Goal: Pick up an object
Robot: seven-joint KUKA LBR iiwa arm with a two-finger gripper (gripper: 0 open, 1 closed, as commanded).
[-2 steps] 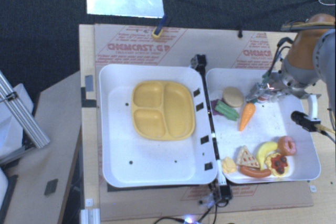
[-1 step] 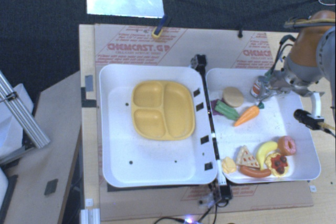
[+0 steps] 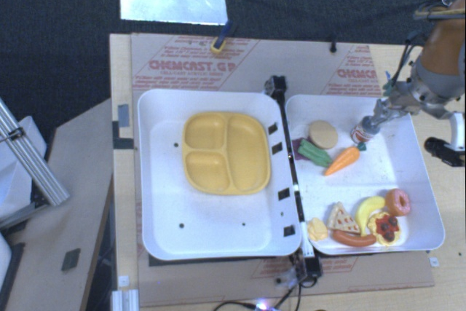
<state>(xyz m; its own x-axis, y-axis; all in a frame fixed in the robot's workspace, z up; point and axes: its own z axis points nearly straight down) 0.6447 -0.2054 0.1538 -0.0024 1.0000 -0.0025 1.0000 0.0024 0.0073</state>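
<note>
The claw [image 3: 362,132] hangs low in the right bin [image 3: 419,178], just above the carrot [image 3: 341,161]; whether it is clenched or released, I cannot tell

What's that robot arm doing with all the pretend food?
The robot arm is reaching in from the right, and its gripper is low in the right bin, just above the toy carrot. It isn't clear that it has hold of anything. Nearby lie a round bun and a green vegetable. A doughnut, banana and hot dog sit piled at the bin's near end. The left bin holds a yellow divided plate.
</note>
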